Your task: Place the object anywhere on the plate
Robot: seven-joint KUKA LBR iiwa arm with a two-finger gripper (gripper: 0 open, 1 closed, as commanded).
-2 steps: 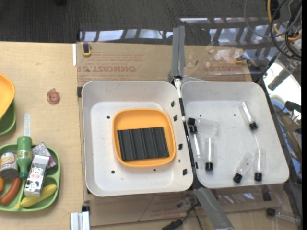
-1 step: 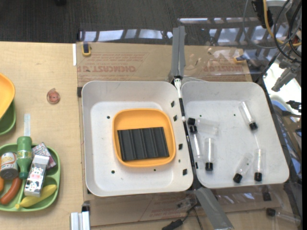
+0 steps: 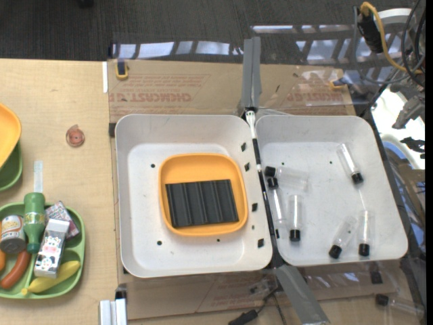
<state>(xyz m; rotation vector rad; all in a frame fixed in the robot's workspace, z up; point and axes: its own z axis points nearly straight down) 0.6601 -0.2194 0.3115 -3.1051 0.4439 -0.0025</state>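
Camera view, before any pick: tubes lay in the right bin, the plate waited in the left.

I saw five clear tubes (image 3: 295, 215) scattered across the right bin (image 3: 379, 147), one by its far right wall, three near its front edge. The orange plate (image 3: 203, 166) sat mid left bin (image 3: 135, 181), holding a dark ribbed block (image 3: 201, 202). I couldn't tell the tool's state. I judged the lone far tube (image 3: 350, 163) the cleanest grasp, across its middle.
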